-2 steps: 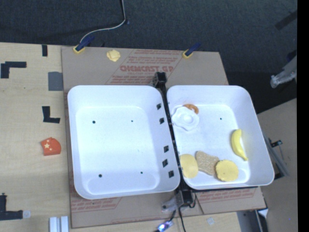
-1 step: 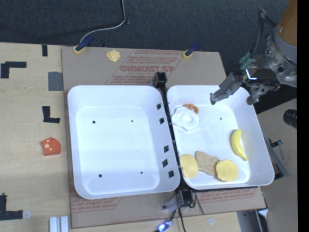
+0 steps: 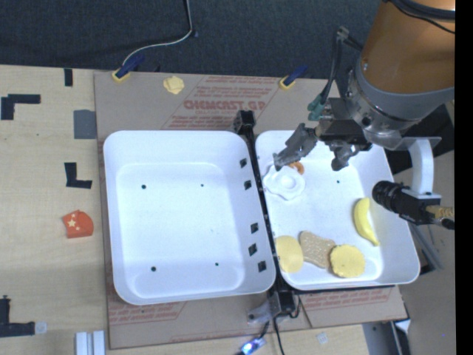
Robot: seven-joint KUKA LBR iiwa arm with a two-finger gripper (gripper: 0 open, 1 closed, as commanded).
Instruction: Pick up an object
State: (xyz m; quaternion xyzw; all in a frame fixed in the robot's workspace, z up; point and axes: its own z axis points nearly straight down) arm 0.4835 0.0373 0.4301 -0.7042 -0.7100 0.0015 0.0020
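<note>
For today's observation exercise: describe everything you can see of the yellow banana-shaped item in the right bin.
The banana is a small, curved, smooth yellow piece that looks like plastic toy food. It lies flat on the floor of the right bin, near its right wall, running roughly top to bottom. It lies apart from the other food pieces.

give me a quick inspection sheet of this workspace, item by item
surface: wooden bench with a cardboard sheet under two white bins
job's things: right bin holds a fried egg, banana, and three tan food pieces along its near edge
clutter: red piece on the bench, yellow piece on the cardboard
grippers: gripper open above the fried egg, holding nothing
cables: white cable behind the bins
surroundings: dark floor
</note>
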